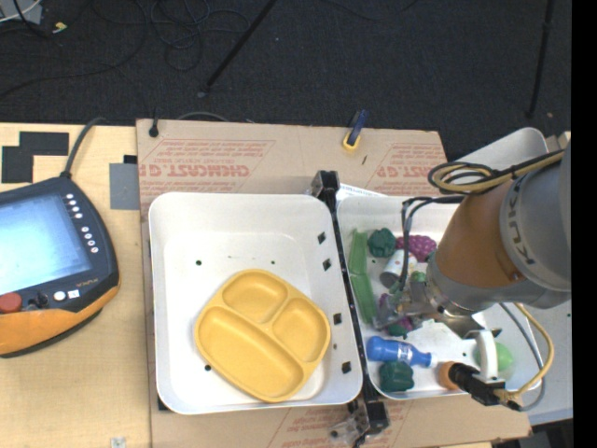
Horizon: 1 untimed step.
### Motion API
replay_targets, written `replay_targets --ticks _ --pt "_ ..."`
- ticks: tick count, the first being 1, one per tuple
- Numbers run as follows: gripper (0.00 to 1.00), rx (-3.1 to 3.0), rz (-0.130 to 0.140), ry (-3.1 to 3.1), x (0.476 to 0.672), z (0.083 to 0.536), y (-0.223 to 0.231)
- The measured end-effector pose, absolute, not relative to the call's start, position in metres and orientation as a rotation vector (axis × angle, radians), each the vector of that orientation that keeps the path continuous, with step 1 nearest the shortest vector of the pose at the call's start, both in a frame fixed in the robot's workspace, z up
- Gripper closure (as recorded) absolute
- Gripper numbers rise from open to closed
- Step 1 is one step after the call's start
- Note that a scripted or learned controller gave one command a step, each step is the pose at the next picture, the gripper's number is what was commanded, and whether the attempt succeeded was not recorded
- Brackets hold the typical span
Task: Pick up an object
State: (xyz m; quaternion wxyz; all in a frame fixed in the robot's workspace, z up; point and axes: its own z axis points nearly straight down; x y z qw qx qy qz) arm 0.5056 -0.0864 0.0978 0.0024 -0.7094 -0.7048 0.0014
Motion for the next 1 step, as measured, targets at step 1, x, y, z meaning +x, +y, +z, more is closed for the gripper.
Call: replay_targets --ticks 1 --pt "1.00 -2.212 -0.005 -2.227 0.4750 0.1920 -0.0129"
